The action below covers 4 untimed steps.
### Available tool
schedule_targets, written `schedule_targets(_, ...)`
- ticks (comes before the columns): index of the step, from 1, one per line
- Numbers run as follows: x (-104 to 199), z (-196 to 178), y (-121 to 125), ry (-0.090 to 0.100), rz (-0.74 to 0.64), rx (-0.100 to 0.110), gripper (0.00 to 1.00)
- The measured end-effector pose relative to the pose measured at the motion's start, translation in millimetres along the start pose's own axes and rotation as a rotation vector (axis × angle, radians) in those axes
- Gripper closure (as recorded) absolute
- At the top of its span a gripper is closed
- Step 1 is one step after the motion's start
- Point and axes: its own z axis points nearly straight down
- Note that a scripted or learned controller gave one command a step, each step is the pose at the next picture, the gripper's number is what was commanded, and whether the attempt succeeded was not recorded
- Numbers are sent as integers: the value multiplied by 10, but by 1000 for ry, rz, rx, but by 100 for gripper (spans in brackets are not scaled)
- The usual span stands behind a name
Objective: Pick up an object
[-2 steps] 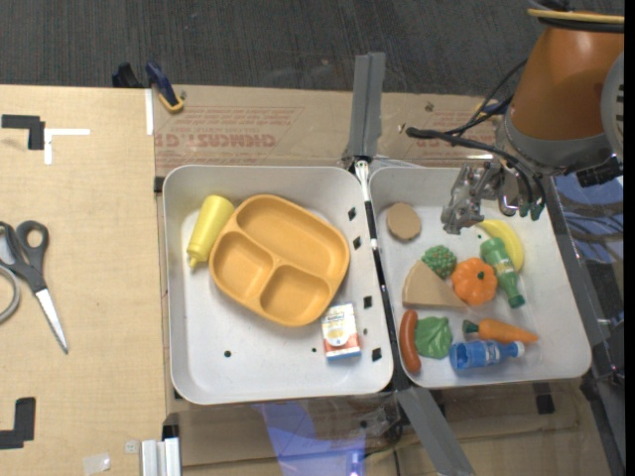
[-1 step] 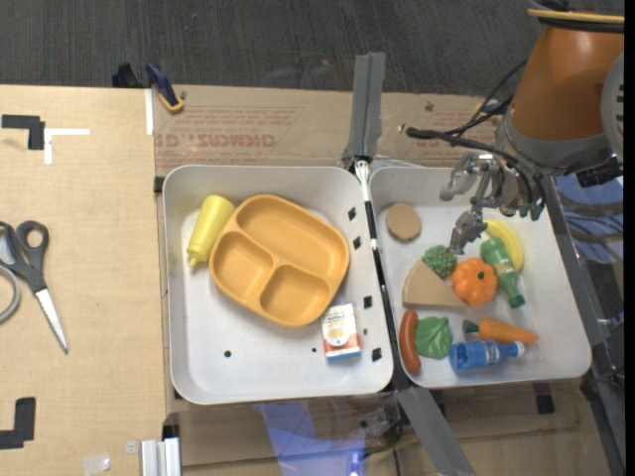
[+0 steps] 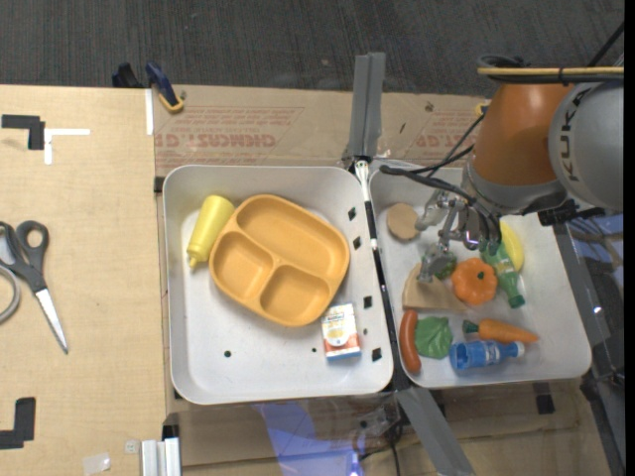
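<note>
Arm (image 3: 556, 137) comes in from 3 o'clock, orange band over the right bin (image 3: 571, 360). Hand (image 3: 451, 251) hangs low over that bin's upper-left part; can't tell how the hand is set, metal parts blur into the clutter, and nothing visibly between them.

Right bin contents:
- tan disc (image 3: 400, 222) at 10 o'clock, just left of the hand
- tan wedge (image 3: 425, 291) under the hand's tip, a small green piece (image 3: 443, 265) on it
- pumpkin (image 3: 474, 282) mid-bin, touching the wedge's right side
- banana (image 3: 512, 247) at 2 o'clock, partly under the arm
- green bottle (image 3: 510, 288) just right of the pumpkin
- carrot (image 3: 501, 331) below the pumpkin
- blue bottle (image 3: 484, 355) at 6 o'clock, lying flat
- green leaf (image 3: 433, 336) left of the blue bottle
- red sausage (image 3: 410, 341) along the left wall

Left bin (image 3: 193, 365): orange plate (image 3: 275, 259) with three compartments, centred; yellow bottle (image 3: 207, 228) at 10 o'clock touching the plate's rim; small carton (image 3: 341, 332) at 5 o'clock, just off the plate.

Bench (image 3: 79, 365): scissors (image 3: 38, 276) at 9 o'clock, well apart from the bins.
</note>
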Motion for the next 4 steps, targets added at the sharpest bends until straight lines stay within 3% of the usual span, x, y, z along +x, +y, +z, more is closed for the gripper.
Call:
schedule_targets(1,-341,-4,-308,-5,-91,1,0)
schedule_targets(2,367,75,-158,-5,3,-1,0)
schedule_targets(3,353,-27,-154,-9,0,0,100)
schedule_targets(4,898,123,-303,3,118,0,100)
